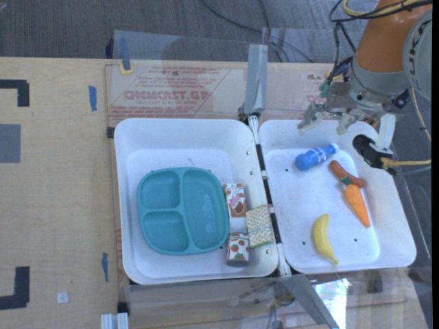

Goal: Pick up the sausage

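**Arm poised over the far edge of the right bin, sausage not yet picked up**

Seen from above at a slant, a pale wooden surface (55,204) carries two shallow white bins side by side. A grey robot arm with an orange band (394,26) reaches in from the right. Its end effector (334,115) hangs above the far rim of the right white bin (394,256). Its two fingers look spread apart with nothing between them.

The task's thing, a short reddish-brown sausage (339,171), lies in the right bin, toward its far right part. It sits near the end effector, a little nearer to the viewer and to the right of it. Its near end touches, or almost touches, the green top of an orange toy carrot (357,203), which points toward the near side. Just to the left of the sausage lies a small blue plastic bottle with a white cap (315,157). A yellow toy banana (324,237) rests well apart, near the front of the bin.

The left white bin (130,139) holds a teal plastic plate with three compartments (182,210). Along its right side sit three small printed snack boxes (236,199), one behind the other.

The main risk is crowding. The sausage lies between bottle and carrot, so a descent slightly off line could close on the bottle, or nudge the carrot and roll the sausage away. The sausage is thin and low, so fingers closing too high could slip over it.
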`<state>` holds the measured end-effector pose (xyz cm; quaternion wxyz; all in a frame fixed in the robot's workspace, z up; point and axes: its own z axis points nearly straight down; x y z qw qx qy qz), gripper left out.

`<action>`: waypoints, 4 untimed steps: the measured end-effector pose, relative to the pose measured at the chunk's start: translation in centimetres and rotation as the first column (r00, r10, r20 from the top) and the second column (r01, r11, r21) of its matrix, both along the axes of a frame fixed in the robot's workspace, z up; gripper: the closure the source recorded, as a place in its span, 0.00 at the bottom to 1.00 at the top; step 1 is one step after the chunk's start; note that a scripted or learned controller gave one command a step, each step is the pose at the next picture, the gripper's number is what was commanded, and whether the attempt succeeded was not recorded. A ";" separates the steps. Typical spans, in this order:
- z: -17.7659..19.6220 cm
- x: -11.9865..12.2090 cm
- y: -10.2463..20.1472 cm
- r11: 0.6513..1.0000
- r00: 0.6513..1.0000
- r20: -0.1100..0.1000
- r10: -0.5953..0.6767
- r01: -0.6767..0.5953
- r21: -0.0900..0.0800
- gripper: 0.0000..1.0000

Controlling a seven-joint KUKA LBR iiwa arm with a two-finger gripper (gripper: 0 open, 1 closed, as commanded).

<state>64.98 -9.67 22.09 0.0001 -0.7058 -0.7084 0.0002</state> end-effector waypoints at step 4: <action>-2.4 -2.7 -2.5 0.947 0.947 0.004 0.323 -0.323 -0.003 1.00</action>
